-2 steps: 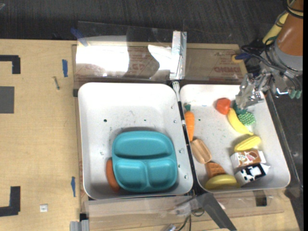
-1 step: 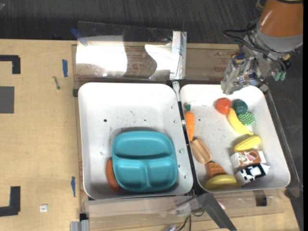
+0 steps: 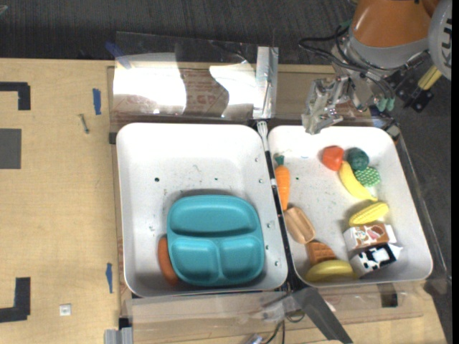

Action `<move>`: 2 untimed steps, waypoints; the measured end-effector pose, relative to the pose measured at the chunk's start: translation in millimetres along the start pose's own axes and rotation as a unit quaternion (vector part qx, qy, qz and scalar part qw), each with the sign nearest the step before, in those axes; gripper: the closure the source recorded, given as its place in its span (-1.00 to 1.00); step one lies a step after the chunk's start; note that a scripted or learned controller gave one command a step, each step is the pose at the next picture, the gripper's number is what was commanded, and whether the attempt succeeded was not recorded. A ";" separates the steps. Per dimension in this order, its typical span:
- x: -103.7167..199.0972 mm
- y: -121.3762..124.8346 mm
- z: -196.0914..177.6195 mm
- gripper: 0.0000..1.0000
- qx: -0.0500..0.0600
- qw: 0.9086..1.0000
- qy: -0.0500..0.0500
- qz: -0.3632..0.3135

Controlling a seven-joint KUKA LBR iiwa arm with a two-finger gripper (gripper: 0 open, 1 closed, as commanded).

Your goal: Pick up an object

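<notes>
Tool [image 3: 324,113] hovers over back rim of right bin [image 3: 412,192], nothing betw fingers; spread or pressed together: can't tell. Nearest toys: tomato [image 3: 331,157], banana [image 3: 351,180], packed tight w/ broccoli [image 3: 361,165]. Risk: fingers straddle two, round tomato rolls off.

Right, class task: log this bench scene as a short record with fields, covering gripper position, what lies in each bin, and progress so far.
gripper: above the right bin's far edge, nothing seen between its fingers
left bin: teal divided tray, an orange item partly under it
right bin: carrot, banana, tomato, more toy food
progress: nothing lifted
</notes>
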State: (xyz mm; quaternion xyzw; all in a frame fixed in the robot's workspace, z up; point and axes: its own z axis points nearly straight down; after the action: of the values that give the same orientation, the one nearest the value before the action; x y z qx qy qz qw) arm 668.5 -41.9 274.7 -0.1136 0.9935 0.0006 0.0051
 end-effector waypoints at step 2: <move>0.1 3.2 -11.5 1.00 -0.001 0.980 0.003 -0.198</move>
State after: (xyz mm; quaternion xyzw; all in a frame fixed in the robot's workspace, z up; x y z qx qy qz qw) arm 667.5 -38.9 286.1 -0.3080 0.9514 0.0003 0.0019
